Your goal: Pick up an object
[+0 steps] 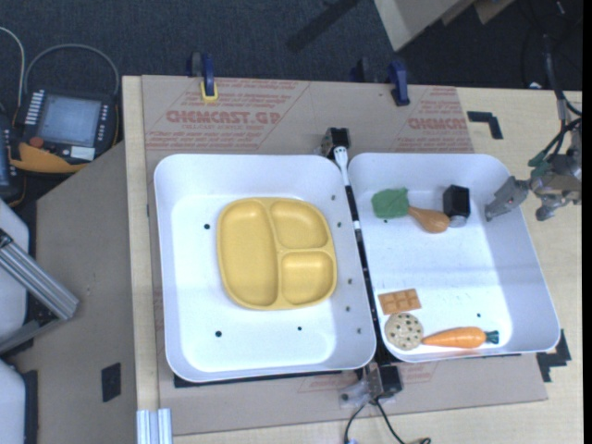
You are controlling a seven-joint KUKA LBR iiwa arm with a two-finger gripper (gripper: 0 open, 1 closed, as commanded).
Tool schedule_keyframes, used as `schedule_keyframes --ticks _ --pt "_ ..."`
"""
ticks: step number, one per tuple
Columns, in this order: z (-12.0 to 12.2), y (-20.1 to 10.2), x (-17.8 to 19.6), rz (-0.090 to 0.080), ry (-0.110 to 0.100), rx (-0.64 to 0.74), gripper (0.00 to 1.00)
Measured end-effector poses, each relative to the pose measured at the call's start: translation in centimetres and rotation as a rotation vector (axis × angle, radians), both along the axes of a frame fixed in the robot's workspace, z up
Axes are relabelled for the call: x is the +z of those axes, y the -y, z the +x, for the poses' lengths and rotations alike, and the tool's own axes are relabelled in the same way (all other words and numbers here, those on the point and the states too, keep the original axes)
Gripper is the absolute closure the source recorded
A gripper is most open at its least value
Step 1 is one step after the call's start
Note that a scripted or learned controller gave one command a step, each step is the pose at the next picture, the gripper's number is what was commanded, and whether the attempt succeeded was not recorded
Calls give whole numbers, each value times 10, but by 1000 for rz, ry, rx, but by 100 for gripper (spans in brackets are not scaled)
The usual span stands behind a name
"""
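Observation:
The right bin [518, 276] holds several small items. A green piece [390, 203], a brown drumstick-shaped piece [429, 218] and a black block [456, 202] lie along its far side. An orange cracker [400, 300], a round speckled cookie [403, 329] and a carrot [455, 338] lie near its front edge. My gripper [524, 206] hangs at the bin's far right rim, just right of the black block. It is open, with nothing between its fingers.
The left bin [185, 276] holds a yellow divided plate [276, 252]. A black divider strip [353, 239] runs between the bins. A handheld control pendant [65, 123] sits off the bench at far left. Blue clamps [208, 72] grip the back edge.

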State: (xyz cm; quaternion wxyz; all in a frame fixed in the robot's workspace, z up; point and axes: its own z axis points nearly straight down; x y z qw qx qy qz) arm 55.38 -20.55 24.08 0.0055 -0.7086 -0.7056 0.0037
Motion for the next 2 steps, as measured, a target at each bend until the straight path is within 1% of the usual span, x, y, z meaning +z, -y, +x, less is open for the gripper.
schedule_keyframes --ticks 1,2 --pt "3 -1 7 -3 14 4 0" --pt "10 0 -38 -1 9 5 0"
